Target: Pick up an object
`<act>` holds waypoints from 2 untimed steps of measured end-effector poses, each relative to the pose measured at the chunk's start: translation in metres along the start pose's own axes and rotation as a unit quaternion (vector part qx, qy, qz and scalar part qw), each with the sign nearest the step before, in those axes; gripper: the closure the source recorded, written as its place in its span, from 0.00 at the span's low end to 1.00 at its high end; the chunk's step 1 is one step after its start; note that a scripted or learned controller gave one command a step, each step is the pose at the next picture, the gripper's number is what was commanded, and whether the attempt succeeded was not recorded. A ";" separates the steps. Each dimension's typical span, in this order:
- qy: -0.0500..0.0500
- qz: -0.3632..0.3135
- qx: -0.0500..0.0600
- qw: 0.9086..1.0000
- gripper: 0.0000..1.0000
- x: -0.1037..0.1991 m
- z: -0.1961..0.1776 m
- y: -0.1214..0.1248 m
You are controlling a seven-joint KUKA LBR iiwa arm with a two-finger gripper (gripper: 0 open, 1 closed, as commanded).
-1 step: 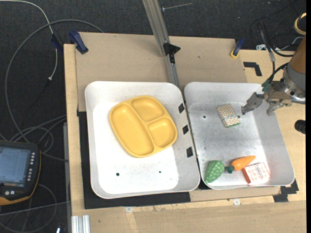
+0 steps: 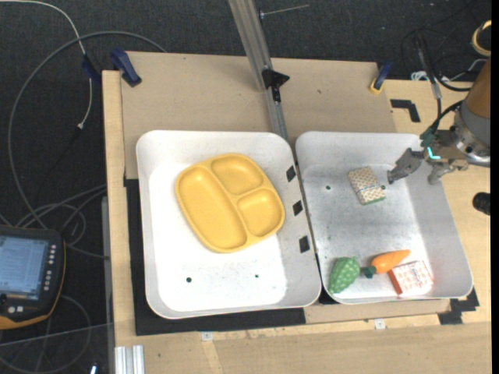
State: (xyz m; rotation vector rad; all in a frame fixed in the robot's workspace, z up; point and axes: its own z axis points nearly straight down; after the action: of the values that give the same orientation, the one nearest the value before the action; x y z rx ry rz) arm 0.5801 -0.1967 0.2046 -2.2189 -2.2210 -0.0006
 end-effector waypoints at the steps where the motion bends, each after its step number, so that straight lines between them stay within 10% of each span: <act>1: 0.000 0.001 0.003 1.000 0.00 -0.009 0.058 -0.003; 2: 0.001 0.000 0.003 1.000 0.00 -0.008 0.111 -0.004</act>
State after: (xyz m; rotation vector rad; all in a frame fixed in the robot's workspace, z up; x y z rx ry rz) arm 0.5763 -0.2043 0.0937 -2.2159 -2.2170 0.0046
